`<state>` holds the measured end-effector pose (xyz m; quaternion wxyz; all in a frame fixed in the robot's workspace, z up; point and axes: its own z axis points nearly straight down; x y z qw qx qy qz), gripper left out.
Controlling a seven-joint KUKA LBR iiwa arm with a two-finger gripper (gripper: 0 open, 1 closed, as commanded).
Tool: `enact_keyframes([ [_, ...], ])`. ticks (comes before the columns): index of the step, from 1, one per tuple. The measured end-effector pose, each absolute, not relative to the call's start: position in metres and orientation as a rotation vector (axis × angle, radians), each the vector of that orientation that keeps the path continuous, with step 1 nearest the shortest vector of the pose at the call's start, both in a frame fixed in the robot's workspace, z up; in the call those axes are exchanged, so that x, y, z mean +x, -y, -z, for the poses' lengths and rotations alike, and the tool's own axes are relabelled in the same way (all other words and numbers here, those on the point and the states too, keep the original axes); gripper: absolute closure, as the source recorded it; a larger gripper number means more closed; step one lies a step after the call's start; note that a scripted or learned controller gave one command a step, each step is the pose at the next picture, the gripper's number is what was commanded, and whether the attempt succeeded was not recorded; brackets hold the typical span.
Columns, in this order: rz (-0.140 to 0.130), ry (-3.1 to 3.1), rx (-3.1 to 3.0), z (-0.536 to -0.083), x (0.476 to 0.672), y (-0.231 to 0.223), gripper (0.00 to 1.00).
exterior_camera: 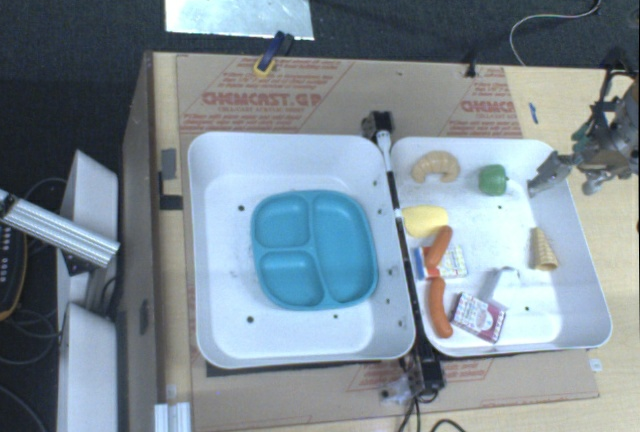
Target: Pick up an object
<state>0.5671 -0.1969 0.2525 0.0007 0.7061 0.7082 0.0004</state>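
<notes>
red "CHEMCAST GP" printed repeatedly on the brown bench sheet (262,100)

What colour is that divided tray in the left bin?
The divided plastic tray is light blue, plain, seen in the camera view.

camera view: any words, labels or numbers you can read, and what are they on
"CHEMCAST GP": red print on the brown protective sheet behind the left bin; it repeats, too faint to read, near the right bin.
Small red-and-white packet in the right bin: print too small to read.
Checked white card by the sausages: too blurred to read.
</notes>
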Motion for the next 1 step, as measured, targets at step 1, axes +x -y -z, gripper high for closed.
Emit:
enact_keyframes([
  [1, -0.001, -2.226, 2.217, -0.1698, 0.6178, 0.1693, 0.00],
])
